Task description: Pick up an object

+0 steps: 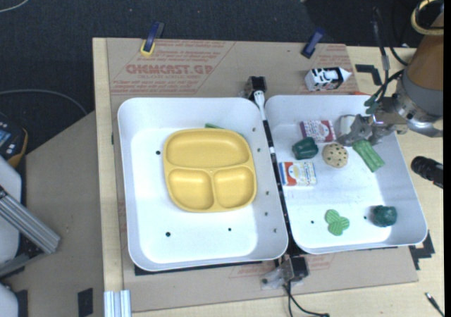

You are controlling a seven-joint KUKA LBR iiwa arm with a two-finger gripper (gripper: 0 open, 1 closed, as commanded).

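Note:
My gripper hangs over the upper right part of the right bin, reaching in from the right. A light green stick lies slanted just below and right of it, its upper end at the gripper's tip; whether it is held is unclear. To the left are a speckled round cookie-like piece, a dark green lump and a small red-and-white box. Lower down sit a red, white and blue carton, a light green knobby piece and a dark green lump.
The left bin holds a yellow divided plate with a green sliver peeking from behind it. A black-and-white toy sits on the board behind the right bin. Clamps grip the board's far edge.

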